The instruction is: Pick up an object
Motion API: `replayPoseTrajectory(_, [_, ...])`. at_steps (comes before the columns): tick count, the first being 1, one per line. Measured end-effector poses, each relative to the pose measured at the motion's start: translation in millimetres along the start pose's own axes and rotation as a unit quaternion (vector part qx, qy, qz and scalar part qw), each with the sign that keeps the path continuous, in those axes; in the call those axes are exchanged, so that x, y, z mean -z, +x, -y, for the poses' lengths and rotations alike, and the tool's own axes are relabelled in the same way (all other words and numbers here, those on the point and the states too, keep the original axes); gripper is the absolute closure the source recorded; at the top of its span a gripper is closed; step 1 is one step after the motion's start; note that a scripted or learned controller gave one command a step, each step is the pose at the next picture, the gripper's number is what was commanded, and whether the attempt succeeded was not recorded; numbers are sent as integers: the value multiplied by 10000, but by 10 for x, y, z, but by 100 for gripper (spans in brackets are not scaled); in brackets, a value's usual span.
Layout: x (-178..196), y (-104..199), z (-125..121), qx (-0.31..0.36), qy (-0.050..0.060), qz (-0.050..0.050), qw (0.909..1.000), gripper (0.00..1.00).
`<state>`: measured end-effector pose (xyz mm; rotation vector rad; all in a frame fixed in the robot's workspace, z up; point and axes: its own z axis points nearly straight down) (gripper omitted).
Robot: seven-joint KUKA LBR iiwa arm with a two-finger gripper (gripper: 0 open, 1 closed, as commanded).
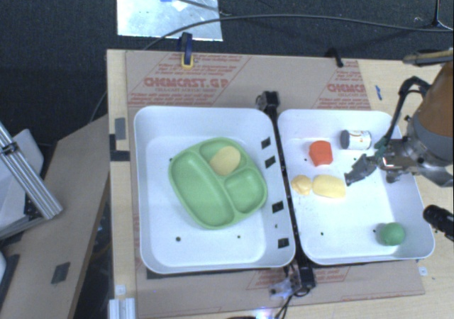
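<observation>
The right bin (408, 200) holds several small objects. An orange block (320, 152) lies near its back left, with a small white and grey can (356, 140) on its side just right of it. Two yellow lumps, a small one (302, 184) and a larger one (329, 186), sit at the bin's left side. A green ball (389, 234) rests near the front right corner. My gripper (355, 172) hangs low over the bin's middle, just right of the larger yellow lump and below the can. Nothing shows in its grasp.
The left bin (152, 169) carries a green divided plate (216, 183) with a yellow lump (225, 160) in its back compartment. A black divider with clips (282, 190) runs between the bins. The arm's grey body (433, 140) overhangs the right bin's right edge.
</observation>
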<state>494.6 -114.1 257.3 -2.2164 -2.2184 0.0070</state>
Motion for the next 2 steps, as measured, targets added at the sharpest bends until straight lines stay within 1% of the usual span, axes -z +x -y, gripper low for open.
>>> replayPoseTrajectory(1, [43, 1, -18, 11, -47, 8, 10000, 0])
replayPoseTrajectory(2, [-398, -40, 28, 0, -26, 2, 10000, 0])
